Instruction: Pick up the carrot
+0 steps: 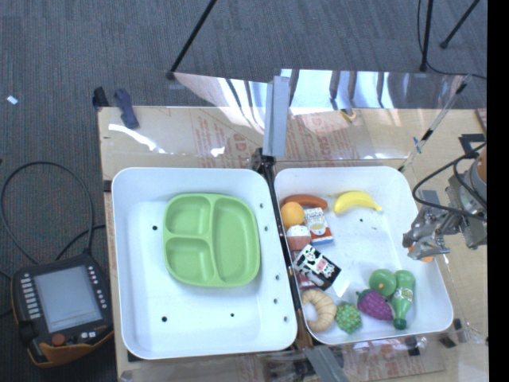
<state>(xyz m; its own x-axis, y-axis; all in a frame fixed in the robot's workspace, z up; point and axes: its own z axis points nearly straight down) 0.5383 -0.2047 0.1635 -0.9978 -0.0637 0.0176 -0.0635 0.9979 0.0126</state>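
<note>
You see two white bins on a cardboard-topped bench over grey carpet. The gripper (427,245), over the right bin's (395,183) right rim, grips something orange, seemingly the carrot (428,254). Bare floor lies mid-bin; the left bin (135,293) holds a green plate (212,239).

You are looking down on a dark grey carpeted floor (95,30) that surrounds a bench topped with brown cardboard (199,138) under a glossy, reflective sheet (bright glare streaks cross its far side). Thin black tripod legs (195,30) slant across the carpet at top centre and top right. At lower left, a grey handheld control pendant (62,305) lies on the floor, its black cable (40,183) looping behind it.
</note>
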